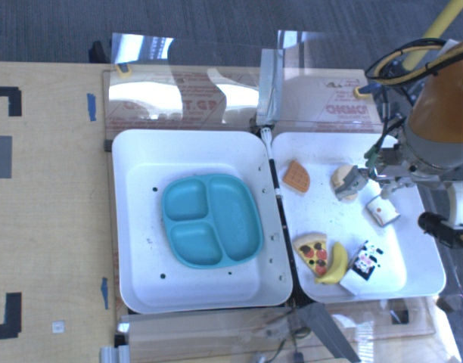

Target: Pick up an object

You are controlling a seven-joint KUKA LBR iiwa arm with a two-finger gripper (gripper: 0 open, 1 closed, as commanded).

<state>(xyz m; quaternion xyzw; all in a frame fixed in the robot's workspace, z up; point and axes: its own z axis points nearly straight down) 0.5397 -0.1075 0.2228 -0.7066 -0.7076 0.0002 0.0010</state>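
the left bin [133, 225] is taken up by a teal divided plate [212, 219], and the right bin [421, 274] is scattered with small toy foods. the gripper [358, 178] is lowered in the right bin at a tan bun [343, 181]; whether it is gripped cannot be told. a waffle [296, 177] lies just left of the bun.

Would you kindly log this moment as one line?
claw: right bin, at bread roll | hold unconfirmed | teal tray: left bin
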